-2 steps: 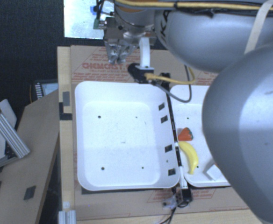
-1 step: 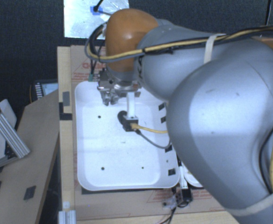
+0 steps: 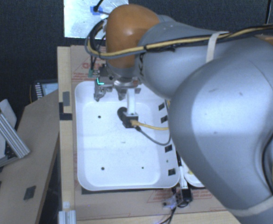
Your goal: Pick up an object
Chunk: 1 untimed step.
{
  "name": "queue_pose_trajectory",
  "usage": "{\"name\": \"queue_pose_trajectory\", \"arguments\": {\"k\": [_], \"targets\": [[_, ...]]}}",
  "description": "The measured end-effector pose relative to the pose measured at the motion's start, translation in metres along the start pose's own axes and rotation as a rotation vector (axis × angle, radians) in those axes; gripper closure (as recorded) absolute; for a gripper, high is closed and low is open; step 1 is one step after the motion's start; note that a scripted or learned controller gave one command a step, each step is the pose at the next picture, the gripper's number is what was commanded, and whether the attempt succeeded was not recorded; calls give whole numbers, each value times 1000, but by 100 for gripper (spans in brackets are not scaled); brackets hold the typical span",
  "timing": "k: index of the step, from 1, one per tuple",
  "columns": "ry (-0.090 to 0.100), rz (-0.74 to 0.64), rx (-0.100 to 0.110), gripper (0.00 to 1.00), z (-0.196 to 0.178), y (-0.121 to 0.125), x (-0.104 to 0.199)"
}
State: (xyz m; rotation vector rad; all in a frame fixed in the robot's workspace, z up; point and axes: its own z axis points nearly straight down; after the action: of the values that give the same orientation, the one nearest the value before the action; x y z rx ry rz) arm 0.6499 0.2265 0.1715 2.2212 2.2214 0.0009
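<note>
Whatever object it's meant to grab can't be made out here, so weight, stiffness and a good spot to hold are anyone's guess. Probably it sits in the right bin (image 3: 193, 179), mostly hidden behind the arm (image 3: 220, 101). The gripper (image 3: 110, 95) hangs low over the far end of the left bin (image 3: 104, 171), looking spread open with nothing in it

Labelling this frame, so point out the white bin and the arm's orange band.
white bin (image 3: 109, 154): camera view, on its bare floor.
orange band (image 3: 129, 29): camera view, middle of its rounded surface.
</note>
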Motion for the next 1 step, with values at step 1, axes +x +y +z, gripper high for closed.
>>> {"name": "queue_pose_trajectory", "arguments": {"k": [1], "targets": [[-2, -5, 5, 0, 93, 17, 8]]}}
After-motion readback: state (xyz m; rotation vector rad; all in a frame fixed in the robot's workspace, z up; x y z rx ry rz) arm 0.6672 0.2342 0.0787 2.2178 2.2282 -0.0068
